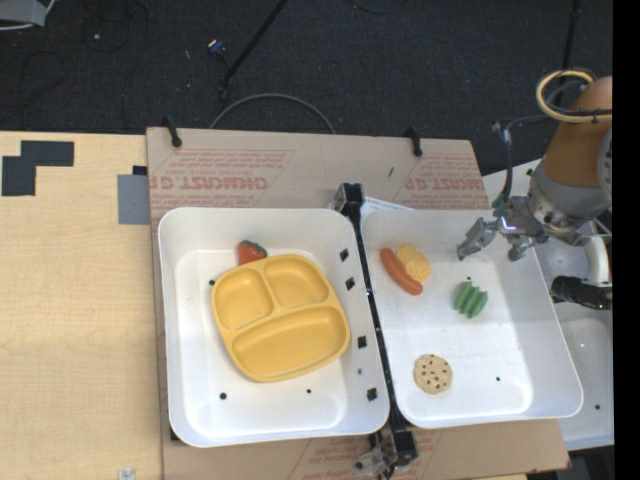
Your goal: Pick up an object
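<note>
Green and ridged, the small plastic toy vegetable lies in the right shallow white bin, just below the two-finger gripper, whose fingers stand apart and empty; its bumpy shape could squirt sideways if they close off-centre.

One fixed camera, seemingly high, looks slantwise down on both bins.

Green ridged plastic vegetable: right bin, centre, lying flat.
Round tan speckled cookie: right bin, near front.
Orange-yellow hot dog: right bin, left side.
</note>
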`<state>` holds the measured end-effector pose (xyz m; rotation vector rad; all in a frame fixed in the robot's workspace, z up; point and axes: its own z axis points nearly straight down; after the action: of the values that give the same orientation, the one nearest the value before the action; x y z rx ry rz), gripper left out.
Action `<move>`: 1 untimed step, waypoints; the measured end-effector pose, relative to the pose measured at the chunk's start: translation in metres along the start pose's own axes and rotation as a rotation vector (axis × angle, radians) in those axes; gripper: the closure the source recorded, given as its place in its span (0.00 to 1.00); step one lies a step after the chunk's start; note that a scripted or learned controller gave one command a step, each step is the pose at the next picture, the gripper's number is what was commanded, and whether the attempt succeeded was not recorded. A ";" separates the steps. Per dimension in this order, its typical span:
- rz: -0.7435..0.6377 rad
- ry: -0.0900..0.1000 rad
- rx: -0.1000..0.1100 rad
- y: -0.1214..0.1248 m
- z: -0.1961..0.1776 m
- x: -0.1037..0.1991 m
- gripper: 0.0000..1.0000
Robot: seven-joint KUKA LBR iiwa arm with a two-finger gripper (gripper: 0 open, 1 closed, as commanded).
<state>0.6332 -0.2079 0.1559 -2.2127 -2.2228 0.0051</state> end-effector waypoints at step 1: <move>0.003 0.000 0.000 -0.003 0.043 -0.001 0.00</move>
<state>0.6295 -0.2085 0.1124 -2.2165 -2.2189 0.0052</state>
